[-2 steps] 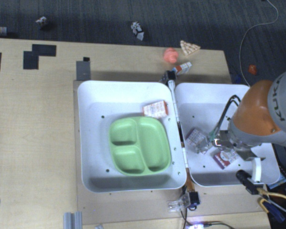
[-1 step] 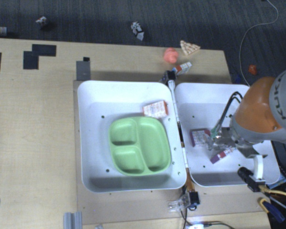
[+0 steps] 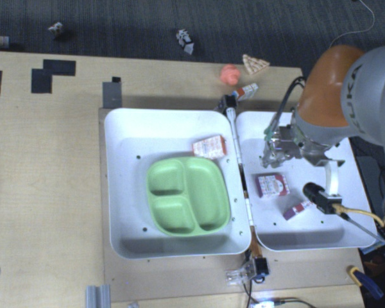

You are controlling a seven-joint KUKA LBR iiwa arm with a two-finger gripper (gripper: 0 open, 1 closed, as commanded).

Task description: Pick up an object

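Camera view: the gripper (image 3: 274, 158) hovers in the right bin (image 3: 346, 236), just above a small red-and-white packet (image 3: 272, 185). Its grip state cannot be told. A slightly off-centre descent could nudge the packet aside.

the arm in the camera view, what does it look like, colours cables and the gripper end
The arm is a bulky rounded grey shell with a broad orange band above the wrist. A thin dark cable loops from the band down to the gripper, a small cluster of bare grey metal parts with dark fittings.
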